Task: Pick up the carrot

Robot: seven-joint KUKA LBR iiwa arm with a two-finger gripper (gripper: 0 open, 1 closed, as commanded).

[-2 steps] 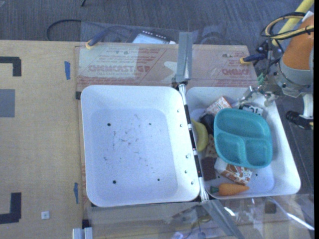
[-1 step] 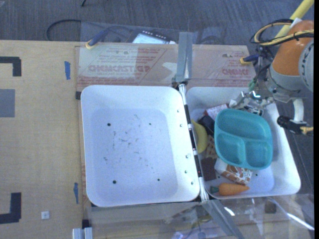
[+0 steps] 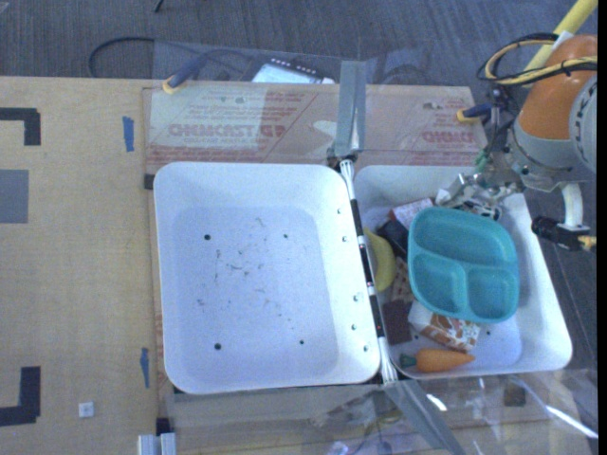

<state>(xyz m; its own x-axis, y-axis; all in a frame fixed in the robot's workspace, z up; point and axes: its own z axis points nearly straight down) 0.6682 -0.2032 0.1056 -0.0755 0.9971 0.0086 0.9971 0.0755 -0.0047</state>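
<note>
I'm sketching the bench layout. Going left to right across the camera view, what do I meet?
Left white bin → yellow item → carrot → teal divided tray → gripper.

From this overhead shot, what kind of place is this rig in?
Probably a robotics lab bench rigged for bin picking. Two shallow white bins, left bin and right bin, sit on a taped plywood bench. The gripper hangs over toys like a teal tray and carrot.
</note>
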